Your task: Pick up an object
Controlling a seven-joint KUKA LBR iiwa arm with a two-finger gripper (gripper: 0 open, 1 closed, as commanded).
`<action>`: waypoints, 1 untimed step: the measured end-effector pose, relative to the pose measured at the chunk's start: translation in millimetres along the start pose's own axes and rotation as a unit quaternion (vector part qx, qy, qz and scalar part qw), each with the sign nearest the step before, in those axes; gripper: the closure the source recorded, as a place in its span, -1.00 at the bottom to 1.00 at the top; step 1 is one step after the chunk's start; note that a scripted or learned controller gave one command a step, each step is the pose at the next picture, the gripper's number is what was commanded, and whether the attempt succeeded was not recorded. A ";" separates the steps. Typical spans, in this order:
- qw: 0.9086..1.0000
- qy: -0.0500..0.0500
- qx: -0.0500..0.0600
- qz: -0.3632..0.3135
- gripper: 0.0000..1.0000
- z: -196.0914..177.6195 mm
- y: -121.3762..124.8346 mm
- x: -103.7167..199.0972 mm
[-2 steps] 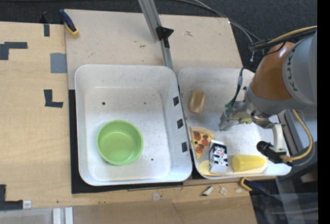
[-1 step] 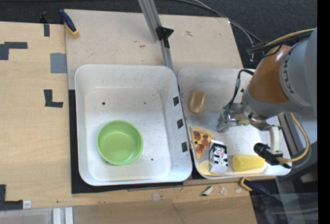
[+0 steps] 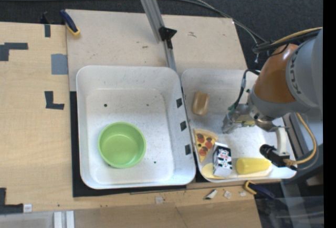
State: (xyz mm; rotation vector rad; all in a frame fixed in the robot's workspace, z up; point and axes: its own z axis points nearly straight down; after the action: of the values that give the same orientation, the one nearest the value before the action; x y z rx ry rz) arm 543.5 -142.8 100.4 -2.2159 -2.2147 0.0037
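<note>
Pincer (image 3: 229,123): seen low over the right bin (image 3: 239,79), hung from the grey arm (image 3: 286,82) with its orange band; whether it is open or closed cannot be told, and nothing is seen held in it.
Nearest candidates: a tan bread-like piece (image 3: 200,102) lies to the pincer's left and slightly farther up the bin, apart from it; a pizza slice (image 3: 204,142) lies below and left of it, near.
Other candidates: a small white carton (image 3: 222,160) is placed below the pincer, touching or just beside the pizza slice; a yellow block (image 3: 253,165) lies below and to the right.
Left bin (image 3: 126,77): a green bowl (image 3: 122,144) is held there, well apart to the pincer's left.
Step in hand: judged to be the approach, with no object yet picked.
Next move: one object must be chosen, the pincer centred over it, lowered and closed.
</note>
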 end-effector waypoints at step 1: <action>1.000 -0.002 -0.005 0.000 1.00 -56.2 6.3 -7.9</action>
State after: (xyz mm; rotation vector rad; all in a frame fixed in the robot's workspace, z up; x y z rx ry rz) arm 550.3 -151.0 156.6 -2.2224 -2.2226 -0.0026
